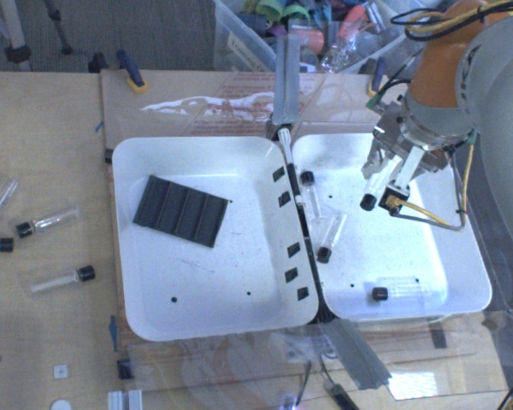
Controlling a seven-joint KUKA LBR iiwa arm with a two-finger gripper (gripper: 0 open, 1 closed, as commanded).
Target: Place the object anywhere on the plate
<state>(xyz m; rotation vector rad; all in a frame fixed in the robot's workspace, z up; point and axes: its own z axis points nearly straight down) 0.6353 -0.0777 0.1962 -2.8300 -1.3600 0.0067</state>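
Two shallow white bins stand side by side in the middle of the frame. The left bin (pixel 128 229) has one thing in it: a dark grey ribbed plate (pixel 181 211), lying flat and turned a little, in the upper left part of the bin.

The right bin (pixel 462 263) has three clear tubes with black caps. The first tube (pixel 309 193) lies near the upper left corner of this bin, just beside the wall between the bins. The second tube (pixel 329 233) lies a little lower and is tilted, with its cap toward the bottom of the frame. The third tube (pixel 400 290) lies almost level near the lower edge of the bin, well apart from the other two. All three are in the right bin and none is on the plate.

The gripper (pixel 383 196) hangs over the upper middle of the right bin, below the orange band of the arm (pixel 440 67). A pale, long part with a black end is seen at its lower tip, but I cannot tell if this is a tube or a part of the claw, and I cannot tell if the claw is spread or pressed together.

Some loose tubes (pixel 50 221) lie on the bench (pixel 34 143) at the left of the frame. At the top stands a clear box (pixel 239 32) full of coloured things.
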